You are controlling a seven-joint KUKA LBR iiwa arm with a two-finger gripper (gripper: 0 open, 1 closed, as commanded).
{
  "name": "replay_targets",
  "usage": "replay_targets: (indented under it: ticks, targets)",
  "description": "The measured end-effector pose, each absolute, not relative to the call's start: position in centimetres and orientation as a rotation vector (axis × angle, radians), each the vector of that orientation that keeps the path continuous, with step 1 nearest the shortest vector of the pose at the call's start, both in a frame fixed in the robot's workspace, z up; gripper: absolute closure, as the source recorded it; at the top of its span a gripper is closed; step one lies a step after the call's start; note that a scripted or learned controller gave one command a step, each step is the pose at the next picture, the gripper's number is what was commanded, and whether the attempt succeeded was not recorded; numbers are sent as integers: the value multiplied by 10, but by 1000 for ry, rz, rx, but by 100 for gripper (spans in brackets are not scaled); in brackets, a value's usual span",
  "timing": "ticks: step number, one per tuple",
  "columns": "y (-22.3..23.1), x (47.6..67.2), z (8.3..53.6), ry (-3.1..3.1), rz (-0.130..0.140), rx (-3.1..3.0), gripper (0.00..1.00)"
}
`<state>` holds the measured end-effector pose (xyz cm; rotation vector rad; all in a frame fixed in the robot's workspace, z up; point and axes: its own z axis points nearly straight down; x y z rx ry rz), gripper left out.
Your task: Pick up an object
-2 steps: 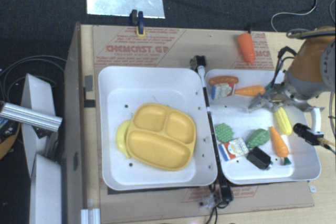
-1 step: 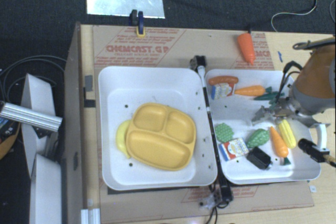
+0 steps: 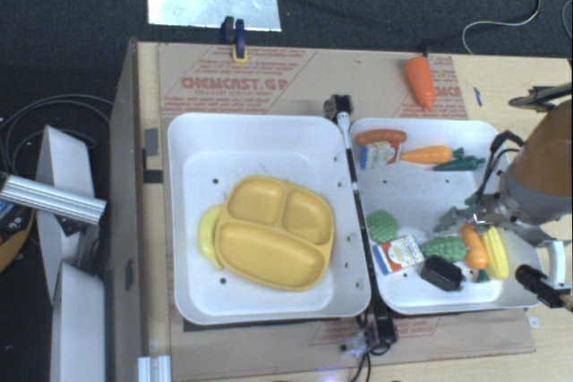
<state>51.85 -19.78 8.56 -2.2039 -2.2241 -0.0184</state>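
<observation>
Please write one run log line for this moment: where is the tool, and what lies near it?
arm: over right bin | tool: low among toys | nearest: corn cob, small carrot | grasp: none visible | left bin: yellow tray

Brown cardboard-covered surface [image 3: 269, 76], printed with red lettering, carrying two shallow white plastic bins set touching side by side. Left white bin [image 3: 192, 192] just left of the right white bin [image 3: 430, 304], joined along a dark seam. Orange toy carrot [image 3: 419, 80] lying directly on the cardboard, just beyond the right bin's far rim. Small yellow-and-dark clamp [image 3: 236, 36] at the surface's far edge, beyond the left bin.
</observation>
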Motion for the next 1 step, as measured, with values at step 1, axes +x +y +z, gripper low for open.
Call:
replay_targets:
  ticks: [1]
  targets:
    - [-202,519,96,-2230,-12,-2216,100]
